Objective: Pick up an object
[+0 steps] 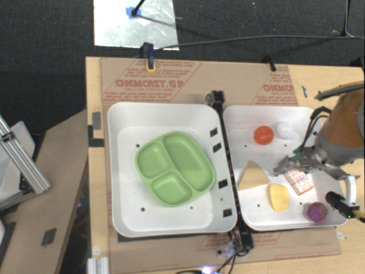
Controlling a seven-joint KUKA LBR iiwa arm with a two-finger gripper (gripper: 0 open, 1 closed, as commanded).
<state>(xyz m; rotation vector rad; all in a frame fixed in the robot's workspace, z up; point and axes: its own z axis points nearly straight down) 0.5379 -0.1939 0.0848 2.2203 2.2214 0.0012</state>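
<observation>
The right bin (242, 120) holds several small objects. An orange ball (263, 135) and a white ball (284, 130) lie near its far side. A pale yellow wedge (252, 174) and a yellow oval piece (279, 197) sit toward the front. A purple lump (316, 211) rests in the front right corner. A red-and-white patterned packet (299, 181) lies flat, right of the wedge. My gripper (292, 163) reaches in from the right, low over the packet's far left edge and close to the wedge. Nothing is visibly held.
The left bin (122, 210) carries a green divided plate (174, 168). A black divider with clips (222, 153) runs between the bins. The grey and orange arm (342, 130) covers the right bin's right rim. Cardboard lies under both bins.
</observation>
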